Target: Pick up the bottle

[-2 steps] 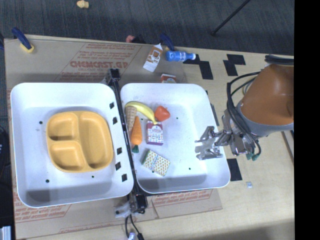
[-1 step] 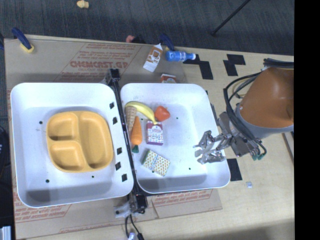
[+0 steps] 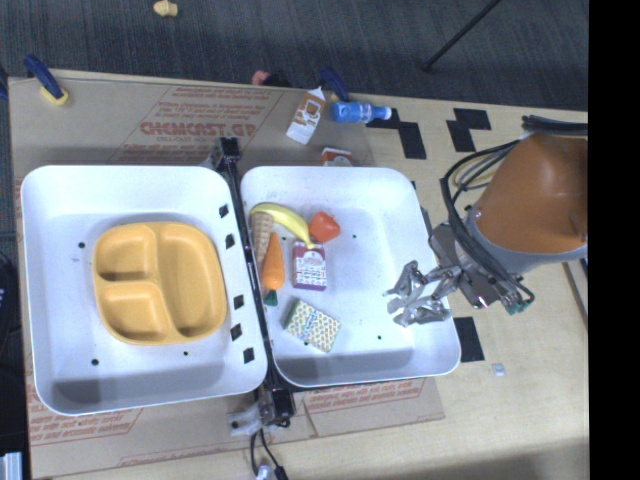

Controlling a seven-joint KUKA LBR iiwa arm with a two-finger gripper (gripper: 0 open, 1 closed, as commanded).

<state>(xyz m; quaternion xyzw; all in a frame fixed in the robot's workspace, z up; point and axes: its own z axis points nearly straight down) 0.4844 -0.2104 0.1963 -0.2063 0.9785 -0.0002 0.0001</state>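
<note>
Bottle [image 3: 357, 113] lies on the bench behind the bins, while the jaws [image 3: 408, 296] hang spread open, holding nothing.

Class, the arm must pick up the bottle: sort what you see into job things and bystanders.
Job: bottle, on the bench beyond the bins; gripper, over the right bin.
Bystanders: banana, carrot, carton, yellow tray, sponge.
</note>
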